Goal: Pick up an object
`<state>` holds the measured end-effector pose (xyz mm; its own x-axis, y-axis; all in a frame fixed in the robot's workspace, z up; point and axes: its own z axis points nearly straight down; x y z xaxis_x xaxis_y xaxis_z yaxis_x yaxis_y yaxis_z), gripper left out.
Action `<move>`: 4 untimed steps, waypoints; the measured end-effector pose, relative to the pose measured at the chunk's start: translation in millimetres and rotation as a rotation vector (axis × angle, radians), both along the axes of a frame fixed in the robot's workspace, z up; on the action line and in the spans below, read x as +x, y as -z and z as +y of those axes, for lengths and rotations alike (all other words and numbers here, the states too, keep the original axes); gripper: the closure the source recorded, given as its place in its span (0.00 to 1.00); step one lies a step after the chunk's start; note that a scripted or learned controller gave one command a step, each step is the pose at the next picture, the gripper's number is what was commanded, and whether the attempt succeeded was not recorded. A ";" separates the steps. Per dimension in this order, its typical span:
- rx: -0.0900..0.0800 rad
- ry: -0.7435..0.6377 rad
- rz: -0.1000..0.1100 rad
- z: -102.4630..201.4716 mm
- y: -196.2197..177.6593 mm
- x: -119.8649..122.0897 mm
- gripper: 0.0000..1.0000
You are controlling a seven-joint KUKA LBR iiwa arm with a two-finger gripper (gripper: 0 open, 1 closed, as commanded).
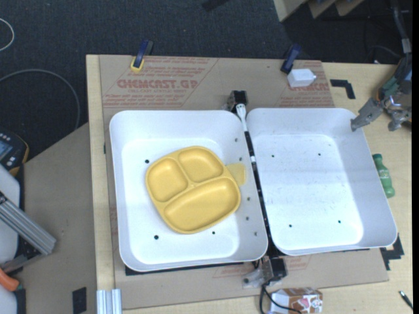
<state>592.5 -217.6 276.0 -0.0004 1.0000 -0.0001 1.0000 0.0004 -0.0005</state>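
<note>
Here one yellow plate lies among two bins.

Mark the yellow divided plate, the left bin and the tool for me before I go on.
yellow divided plate (192, 190): camera view, on the ridge where its three compartments meet.
left bin (131, 126): camera view, on its bare upper-left rim.
tool (364, 119): camera view, at the fingertips over the right bin's far corner.
</note>
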 end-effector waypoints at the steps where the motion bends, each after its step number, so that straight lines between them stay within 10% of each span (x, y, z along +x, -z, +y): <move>1: -0.001 -0.009 -0.016 84.0 -147.7 -52.3 0.00; 2: -0.001 -0.005 -0.014 121.2 -229.4 -105.7 0.00; 3: -0.003 -0.001 -0.008 119.0 -234.2 -103.4 1.00; 4: 0.002 0.002 0.010 124.6 -116.7 -114.3 1.00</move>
